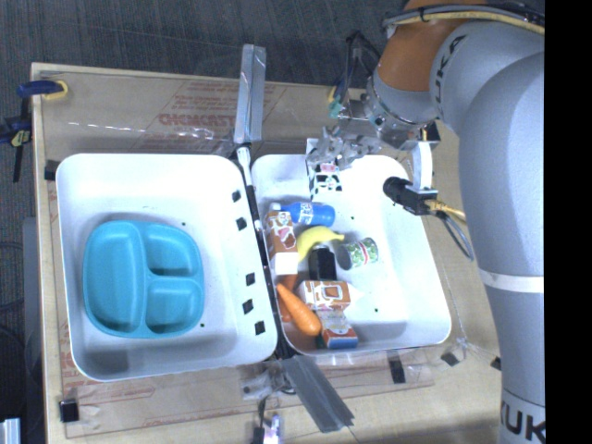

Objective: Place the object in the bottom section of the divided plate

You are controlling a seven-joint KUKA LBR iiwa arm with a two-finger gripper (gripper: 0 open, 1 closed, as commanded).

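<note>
Above the far edge of the right bin, the end effector hangs over white floor; whether it is spread or pressed together cannot be told. Nearer the camera lie a blue bottle, a banana, a small can, a carrot and cartons. Well apart, the blue divided plate sits in the left bin.
</note>
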